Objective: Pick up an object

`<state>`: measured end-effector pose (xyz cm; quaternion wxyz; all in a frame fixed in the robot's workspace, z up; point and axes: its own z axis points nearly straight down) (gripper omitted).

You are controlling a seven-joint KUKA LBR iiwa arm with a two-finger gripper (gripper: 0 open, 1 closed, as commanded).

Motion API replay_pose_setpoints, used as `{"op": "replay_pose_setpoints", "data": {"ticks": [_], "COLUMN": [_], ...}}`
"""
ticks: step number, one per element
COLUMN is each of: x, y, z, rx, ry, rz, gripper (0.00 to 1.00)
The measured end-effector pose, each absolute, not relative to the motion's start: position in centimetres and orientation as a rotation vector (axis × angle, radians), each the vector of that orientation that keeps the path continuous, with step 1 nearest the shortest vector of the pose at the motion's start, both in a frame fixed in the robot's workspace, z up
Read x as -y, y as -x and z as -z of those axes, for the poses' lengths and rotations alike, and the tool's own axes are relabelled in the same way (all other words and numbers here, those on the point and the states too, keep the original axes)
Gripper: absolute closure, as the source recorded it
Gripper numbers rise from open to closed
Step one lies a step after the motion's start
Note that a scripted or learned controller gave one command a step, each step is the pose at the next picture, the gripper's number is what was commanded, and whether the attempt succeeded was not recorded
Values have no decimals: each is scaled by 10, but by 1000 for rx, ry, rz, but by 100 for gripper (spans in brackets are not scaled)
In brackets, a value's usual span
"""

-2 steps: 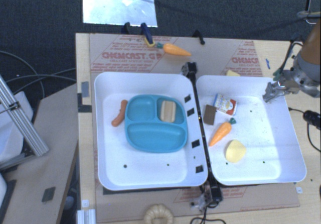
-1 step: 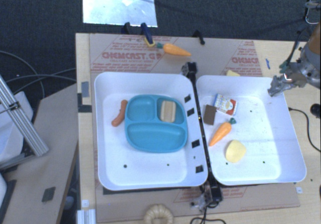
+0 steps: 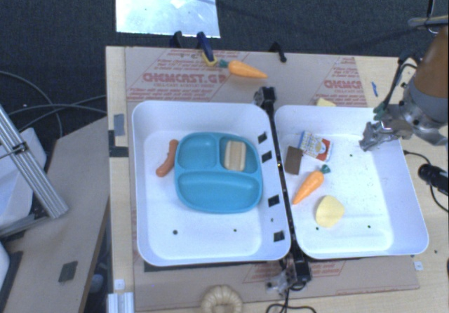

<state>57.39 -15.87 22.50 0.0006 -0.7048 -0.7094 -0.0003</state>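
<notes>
Your gripper (image 3: 370,138) hangs over the right bin's (image 3: 393,234) upper right part; I cannot tell its state. Well left of it lie a carrot (image 3: 309,186), a yellow lump (image 3: 330,211) (just below) and a small packet (image 3: 313,144).

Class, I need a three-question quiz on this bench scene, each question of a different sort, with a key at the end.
1. True or false: the blue plate lies in the left bin.
2. What lies beside the plate, on its left? A) sausage B) spoon C) cup
3. Fill in: the yellow piece in the right bin lies just below a ____.

Key: 1 true. 2 A, the sausage. 3 carrot. The gripper hangs over the right bin's upper part, away from both.
</notes>
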Motion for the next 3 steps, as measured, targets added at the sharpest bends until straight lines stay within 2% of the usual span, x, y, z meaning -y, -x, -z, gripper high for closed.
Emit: {"op": "replay_pose_setpoints", "data": {"ticks": [1, 2, 3], "x": [112, 74, 74], "y": [-557, -528, -535], "z": [-234, -232, -214], "rx": [2231, 2229, 2226], "ry": [2211, 2212, 2217], "rz": [3, 1, -1], "gripper": [100, 100, 100]}}
